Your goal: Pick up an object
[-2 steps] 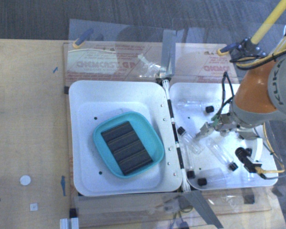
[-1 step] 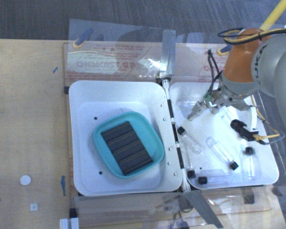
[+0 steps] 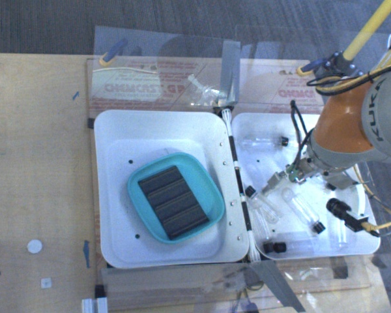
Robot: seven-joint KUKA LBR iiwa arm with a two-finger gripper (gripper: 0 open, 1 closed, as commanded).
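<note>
arm sits over the right bin (image 3: 358, 243), gripper (image 3: 278, 184) low among clear vials with black caps. can't tell claw state from this view. step in hand reads as the approach or descent for a grasp. nearest candidate: clear vial (image 3: 268, 207) just beside the tip. left bin (image 3: 111, 175) holds a teal tray (image 3: 208, 181) with a dark ridged block (image 3: 173, 201). next: close, lift straight up, check hold.

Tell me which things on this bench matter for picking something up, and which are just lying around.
For the job:
- gripper, low in the right bin
- clear tubes with black caps scattered in that bin
- teal tray holding a black ribbed block, in the left bin

Lying about:
- small white disc on the bench
- clear plastic sheet behind the bins
</note>
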